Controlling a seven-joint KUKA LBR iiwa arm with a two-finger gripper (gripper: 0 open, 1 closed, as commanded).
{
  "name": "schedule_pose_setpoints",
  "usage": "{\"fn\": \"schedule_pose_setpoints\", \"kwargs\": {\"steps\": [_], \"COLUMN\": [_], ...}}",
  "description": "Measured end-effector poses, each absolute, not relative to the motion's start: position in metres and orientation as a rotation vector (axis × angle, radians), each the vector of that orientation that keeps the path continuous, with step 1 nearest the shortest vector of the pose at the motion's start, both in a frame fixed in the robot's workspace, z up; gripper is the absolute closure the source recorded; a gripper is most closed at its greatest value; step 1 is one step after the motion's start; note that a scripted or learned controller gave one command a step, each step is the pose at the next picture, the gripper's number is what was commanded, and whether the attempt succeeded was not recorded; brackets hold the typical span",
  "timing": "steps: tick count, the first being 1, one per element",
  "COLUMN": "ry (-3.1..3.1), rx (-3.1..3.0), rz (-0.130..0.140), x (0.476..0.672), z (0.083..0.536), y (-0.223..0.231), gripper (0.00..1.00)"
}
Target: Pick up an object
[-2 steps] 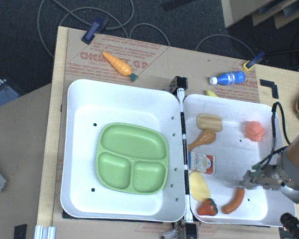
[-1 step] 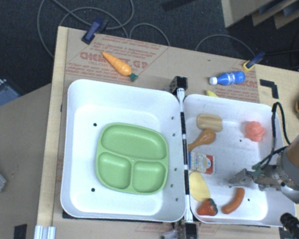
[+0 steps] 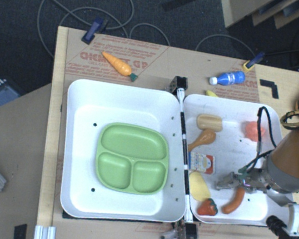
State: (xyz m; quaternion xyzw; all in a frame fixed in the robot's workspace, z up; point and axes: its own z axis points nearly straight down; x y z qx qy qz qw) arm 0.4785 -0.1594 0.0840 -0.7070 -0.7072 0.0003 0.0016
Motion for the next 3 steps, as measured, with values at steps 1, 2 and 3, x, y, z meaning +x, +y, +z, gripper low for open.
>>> {"fn": "schedule_pose_setpoints", "kwargs": {"steps": [1,2,3], "ry": [-2.220,-2.225,-2.225], "rx": [-2.223,-2.218,-2.220], "rz": [0.001,-0.004,-0.005], "x": [0.479,0.502,0.554], "z": [0.094,0.185,0.254], "y": [-0.160,-0.063,-0.006], "gripper": [1.00,1.00,1.00]}}
